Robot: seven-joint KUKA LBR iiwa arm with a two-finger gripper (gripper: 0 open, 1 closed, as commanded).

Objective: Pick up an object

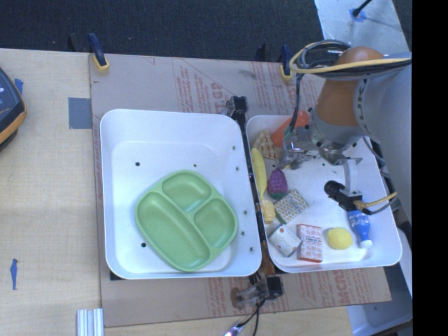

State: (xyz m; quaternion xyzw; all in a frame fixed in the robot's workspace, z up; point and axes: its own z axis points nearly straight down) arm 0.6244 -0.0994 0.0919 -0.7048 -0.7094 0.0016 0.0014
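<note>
The gripper (302,152) hangs low at the far end of the right bin (383,256), and I cannot tell its state. Toys crowd just beside it, purple grapes (278,183) and corn (259,173), so it might nudge or pinch two, or clip the near wall; the lemon (339,238) beyond sits in freer room.

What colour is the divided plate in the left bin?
Light green, the divided plate, seen in the camera view.

Green divided plate (186,219) in left bin (115,128); yellow-black device (8,110), perhaps meter, at left edge.
</note>
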